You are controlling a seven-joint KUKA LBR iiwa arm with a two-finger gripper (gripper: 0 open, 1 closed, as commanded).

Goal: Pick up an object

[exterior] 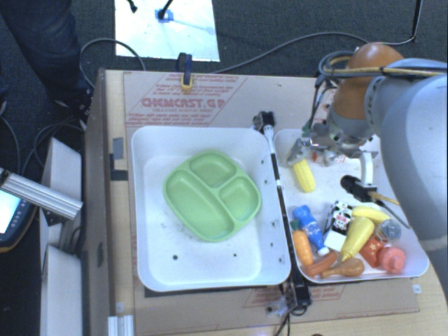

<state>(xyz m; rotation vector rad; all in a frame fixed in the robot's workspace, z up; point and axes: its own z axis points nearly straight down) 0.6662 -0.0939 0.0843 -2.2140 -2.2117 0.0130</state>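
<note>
My gripper (pixel 313 154) hangs over the far left corner of the right bin (pixel 420 261), open, with nothing between its fingers. Just in front of it lies a yellow corn cob (pixel 304 176), apart from the fingers. Further forward in the same bin are a blue bottle (pixel 308 224), an orange carrot (pixel 302 247), a black-and-white cow toy (pixel 341 218), a yellow cone-shaped toy (pixel 358 234), a red toy (pixel 389 257) and an orange-brown piece (pixel 334 266).
The left bin (pixel 157 257) holds a green divided plate (pixel 212 195) near its middle. A black divider rail (pixel 277 187) runs between the two bins. The grey arm (pixel 413 138) covers the right bin's far right side.
</note>
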